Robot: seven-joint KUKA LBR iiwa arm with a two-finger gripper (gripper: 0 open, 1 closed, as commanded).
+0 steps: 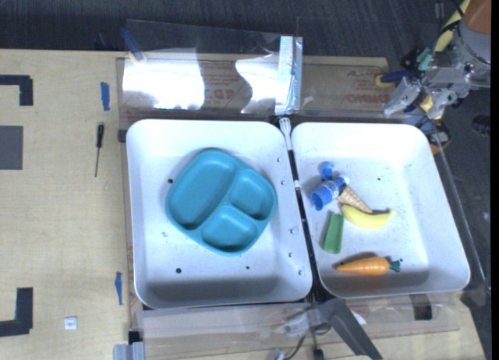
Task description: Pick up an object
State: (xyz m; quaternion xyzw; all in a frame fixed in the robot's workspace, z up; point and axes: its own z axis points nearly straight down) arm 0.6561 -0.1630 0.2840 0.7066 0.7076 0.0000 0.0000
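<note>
- Step: pre-reach; pincer (425, 100) parked above right bin's (405, 136) back corner, jaw state can't tell.
- Next: descend forward-left of pincer onto banana (366, 217) or carrot (364, 266).

The counter (54, 218) is a pale, wood-grained surface seen from above at a slant. Two shallow white bins sit on it side by side, their inner rims touching: the left bin (148, 273) and the right bin (437, 265). Behind the bins a clear plastic sheet (203, 78) stands along the back edge, catching bright glare. Black angular markings (19, 90) lie on the counter's left part, near its edge, with a dark grey square (9, 148) between them. Strips of blue tape (104, 95) stick to the surface left of the bins, and a small screwdriver (98, 146) lies just beside the left bin's far corner.
</note>
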